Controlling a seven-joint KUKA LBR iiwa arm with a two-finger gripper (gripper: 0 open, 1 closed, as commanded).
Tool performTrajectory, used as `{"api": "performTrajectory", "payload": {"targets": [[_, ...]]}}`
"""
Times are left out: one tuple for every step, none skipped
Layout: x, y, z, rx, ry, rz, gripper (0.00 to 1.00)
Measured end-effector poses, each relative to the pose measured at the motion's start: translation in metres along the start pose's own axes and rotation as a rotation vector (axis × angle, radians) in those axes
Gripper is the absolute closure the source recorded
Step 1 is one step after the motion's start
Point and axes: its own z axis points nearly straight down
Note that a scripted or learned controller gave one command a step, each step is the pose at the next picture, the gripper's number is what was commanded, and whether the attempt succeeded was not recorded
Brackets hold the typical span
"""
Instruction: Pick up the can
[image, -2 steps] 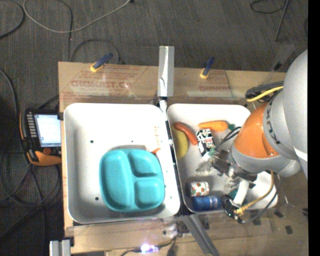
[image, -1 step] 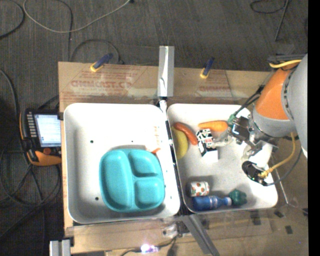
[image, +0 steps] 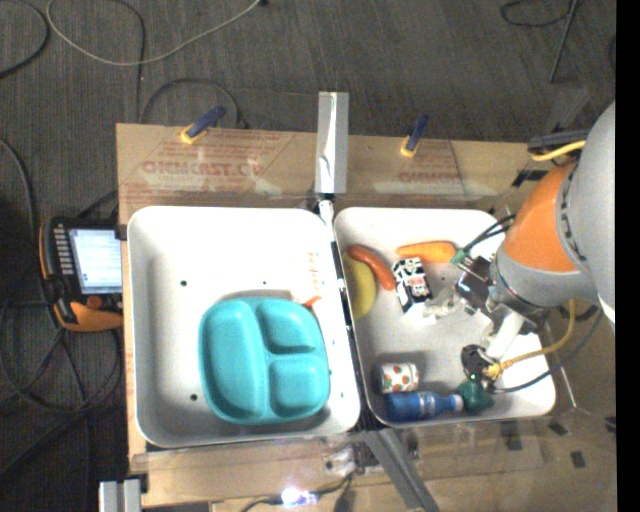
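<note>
where cardboard (image: 230, 170) reads "chemcast", can (image: 398, 377) below

You have two bins side by side on the bench: the left bin (image: 150, 300) holds a divided tray (image: 264, 358) toward its near side, and the right bin (image: 450, 222) holds everything else. In the right bin, the can (image: 398, 377) lies near the front wall with a bottle (image: 425, 404) just in front of it, while a banana (image: 361, 287), a sausage-shaped piece (image: 372, 267), a small carton (image: 411, 281) and a carrot (image: 427, 250) sit toward the far side. The arm (image: 560, 235) reaches in from the right over that bin, its gripper (image: 470, 285) lying right of the carton and behind the can, and a handheld pendant (image: 85, 270) rests outside, left of the left bin.
</note>
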Motion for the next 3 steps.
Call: {"api": "performTrajectory", "payload": {"targets": [[0.027, -0.007, 0.07, -0.01, 0.005, 0.189, 0.0], [0.001, 0.043, -0.004, -0.001, 0.0, 0.369, 0.0], [0.031, 0.097, 0.004, -0.001, 0.0, 0.587, 0.0]]}}
